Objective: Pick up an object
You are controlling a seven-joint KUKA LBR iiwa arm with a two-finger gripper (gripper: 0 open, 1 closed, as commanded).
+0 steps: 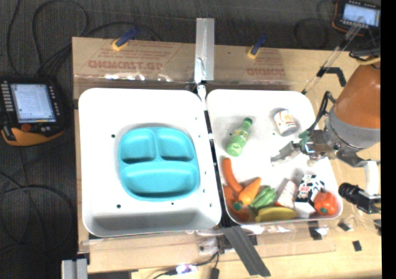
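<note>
The right bin (263, 101) holds toy food. A green bottle (239, 136) lies near its middle left, and a small white can (284, 121) sits at the upper right. Along the front edge lie a carrot (229, 174), an orange pepper (249, 190), a green pepper (263, 197), a banana (276, 213), a black-and-white carton (307, 187) and a red tomato (326, 203). My gripper (279, 154) hangs over bare bin floor between the can and the carton. It is open, its fingers point left, and nothing is between them.
The left bin (99, 111) holds a blue divided plate (159, 161). A metal divider (204, 55) stands between the bins at the back. The grey and orange arm (359, 117) covers the right bin's right edge. Cables and a handheld screen (31, 107) lie off the bench.
</note>
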